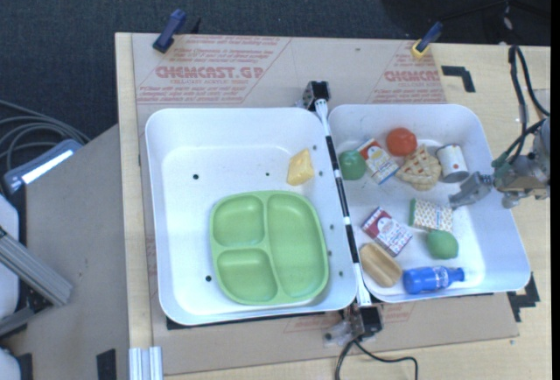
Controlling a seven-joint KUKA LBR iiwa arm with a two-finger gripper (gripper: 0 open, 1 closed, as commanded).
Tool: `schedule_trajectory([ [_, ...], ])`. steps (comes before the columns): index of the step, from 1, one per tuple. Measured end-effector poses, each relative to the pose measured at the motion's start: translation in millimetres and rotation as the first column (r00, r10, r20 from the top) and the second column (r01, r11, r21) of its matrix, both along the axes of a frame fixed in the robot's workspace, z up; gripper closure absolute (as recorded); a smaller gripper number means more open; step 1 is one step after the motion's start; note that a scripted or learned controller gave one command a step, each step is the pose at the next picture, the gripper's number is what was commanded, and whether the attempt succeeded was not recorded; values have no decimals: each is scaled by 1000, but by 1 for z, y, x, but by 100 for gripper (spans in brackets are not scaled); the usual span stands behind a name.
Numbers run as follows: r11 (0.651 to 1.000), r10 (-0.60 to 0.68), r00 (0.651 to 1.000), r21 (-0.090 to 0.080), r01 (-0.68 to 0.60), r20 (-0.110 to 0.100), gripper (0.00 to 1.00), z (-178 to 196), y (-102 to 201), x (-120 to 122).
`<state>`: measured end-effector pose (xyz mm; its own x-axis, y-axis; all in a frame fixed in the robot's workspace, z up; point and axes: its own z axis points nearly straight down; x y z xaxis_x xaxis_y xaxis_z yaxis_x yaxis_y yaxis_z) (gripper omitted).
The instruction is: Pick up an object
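Two shallow white bins sit side by side on a bench. The left bin [175, 142] holds a green divided tray [267, 247] near its front and a small yellow piece [300, 166] toward the far right corner.

The right bin [499, 256] holds the pickable objects — a red ball [402, 141], a green ball [352, 165], a waffle-like pastry [419, 168], a white can [452, 161], two small red-and-white packets [378, 161] [387, 230], a pale patterned square [431, 214], a green lime-shaped item [443, 243], a hot dog bun [380, 264] and a blue bottle [433, 278] lying along the near edge.

The gripper [468, 191] reaches in from the right, above the bin's right side, just beside the patterned square; whether it is open or grasping anything cannot be told.
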<state>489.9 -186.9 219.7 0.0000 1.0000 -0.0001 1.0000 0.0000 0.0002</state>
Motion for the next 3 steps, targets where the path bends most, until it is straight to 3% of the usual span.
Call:
schedule_trajectory([
  [1, 1000, 2, 1000, 2, -2, -4, 0, -98, 49, 50],
  [2, 1000, 1, 1000, 1, -1, -1, 0, -136, 82, 104],
  [3, 1000, -2, 1000, 2, 2, -12, 0, -136, 54, 159],
])
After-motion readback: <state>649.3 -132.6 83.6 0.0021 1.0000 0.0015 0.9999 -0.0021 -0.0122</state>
